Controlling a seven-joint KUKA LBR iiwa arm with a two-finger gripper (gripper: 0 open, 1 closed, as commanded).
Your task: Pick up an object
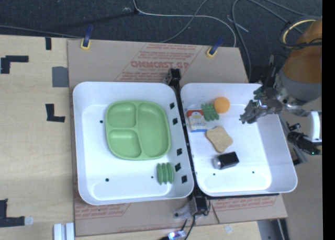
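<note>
Camera view, looking down at a slant: two shallow white bins sit side by side on a brown cardboard sheet laid over the tabletop. The left bin holds a green divided plate, lying flat near its centre, and a small green ribbed object just below the plate's lower right corner, close to the bin's right wall.

The right bin holds five items grouped in its left half. An orange ball lies nearest the far wall. A small green item sits just beside it on the left, touching or nearly touching it. A red and white packet lies left of that, near the divider between the bins. A tan bread-like slice rests below the packet and ball. A black box-shaped object with a pale end lies below the slice, apart from it.

The arm enters from the right. The gripper is over the right bin's upper right area, well apart from the ball and the other items. The dark fingertips look to be set close together with nothing between them, though the resolution is poor.
</note>
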